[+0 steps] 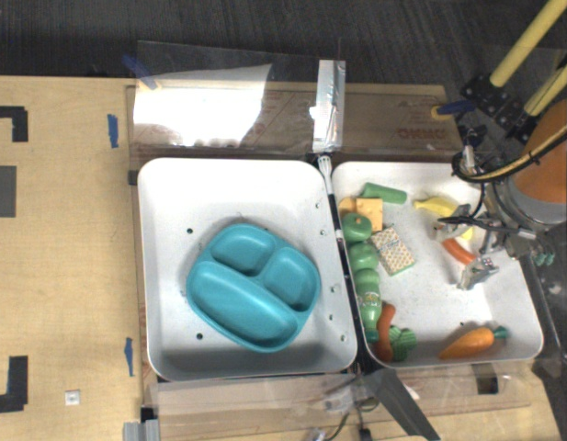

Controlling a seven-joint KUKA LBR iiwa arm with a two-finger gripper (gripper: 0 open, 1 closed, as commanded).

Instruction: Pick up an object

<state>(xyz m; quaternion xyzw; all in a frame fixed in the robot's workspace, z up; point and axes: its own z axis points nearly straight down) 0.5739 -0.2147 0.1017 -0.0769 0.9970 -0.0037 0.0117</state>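
Observation:
The right bin holds several toy foods. A yellow piece lies near its back, and a small red-orange piece lies just left of my gripper. The gripper hangs low over the bin's right half, beside that piece, and nothing is visibly held in it. An orange carrot rests at the front right. Along the left wall lie a green piece, an orange square, a speckled beige block, a green pod and a second carrot.
The left bin holds a teal divided plate. A ridge separates the two bins. The arm, with its cables and orange band, crowds the right bin's right edge. A clear plastic sheet lies behind the bins.

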